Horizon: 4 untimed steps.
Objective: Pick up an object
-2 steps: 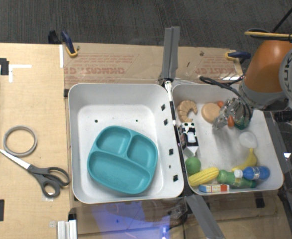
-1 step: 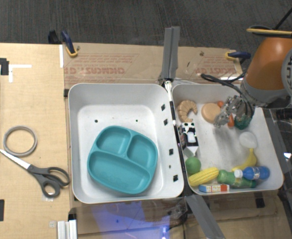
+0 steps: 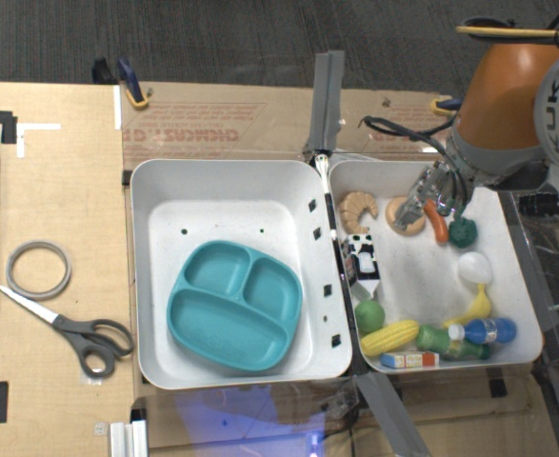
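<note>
Gripper (image 3: 429, 201) low over the upper part of the right-hand shallow white bin (image 3: 513, 255), metal fingers pointing down and to the view's left; whether the jaws are parted or closed I cannot tell, and nothing can be made out between them. Directly beneath and touching the fingertips in the view: small tan round disc-shaped piece (image 3: 404, 214) and a slim orange carrot-like stick (image 3: 436, 223). Stick's long axis runs from upper left to lower right, upper end hidden under the gripper, lower end pointing toward a dark green knobbly lump (image 3: 463, 232) just beside it. Left of the disc, a tan curled croissant-shaped toy (image 3: 359, 210), near but apart. Below the green lump, a white egg-shaped ball (image 3: 473, 268), then a yellow banana-shaped toy (image 3: 480, 304) lying on a slant. Along the bin's lower wall, crowded together: green round fruit (image 3: 369, 314), yellow corn cob (image 3: 388, 336) lying nearly level, small flat box with red and white print (image 3: 409, 359), green bottle-like item (image 3: 443, 338), blue-capped clear bottle (image 3: 484, 331). A black-and-white card (image 3: 362, 256) rests against the bin's left wall. Grey arm with orange band (image 3: 509, 93) rises to the upper right. Left-hand white bin (image 3: 151, 217) holds a teal three-compartment plastic plate (image 3: 235, 303). On the wooden bench (image 3: 60, 188) well to the left: grey tape ring (image 3: 39, 268) and grey-handled scissors (image 3: 74, 332).
</note>
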Each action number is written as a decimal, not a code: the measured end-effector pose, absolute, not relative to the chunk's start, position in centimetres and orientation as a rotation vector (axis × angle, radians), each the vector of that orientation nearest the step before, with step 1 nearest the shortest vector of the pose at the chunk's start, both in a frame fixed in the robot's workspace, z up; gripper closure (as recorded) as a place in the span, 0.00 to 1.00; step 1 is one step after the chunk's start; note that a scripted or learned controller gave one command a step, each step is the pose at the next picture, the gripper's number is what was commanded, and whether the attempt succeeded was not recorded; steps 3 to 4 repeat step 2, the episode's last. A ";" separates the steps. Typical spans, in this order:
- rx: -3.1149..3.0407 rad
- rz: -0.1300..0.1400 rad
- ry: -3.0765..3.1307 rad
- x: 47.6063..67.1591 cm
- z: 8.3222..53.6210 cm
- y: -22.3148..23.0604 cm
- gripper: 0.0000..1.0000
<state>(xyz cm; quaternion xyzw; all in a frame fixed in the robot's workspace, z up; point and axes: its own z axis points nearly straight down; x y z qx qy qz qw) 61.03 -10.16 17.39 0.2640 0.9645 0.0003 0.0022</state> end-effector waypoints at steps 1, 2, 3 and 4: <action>0.780 0.001 3.039 62.6 21.7 -5.7 1.00; 0.776 -0.001 3.037 62.7 22.6 -5.7 1.00; 0.776 -0.001 3.037 62.7 22.6 -5.7 1.00; 0.776 -0.001 3.037 62.7 22.6 -5.7 1.00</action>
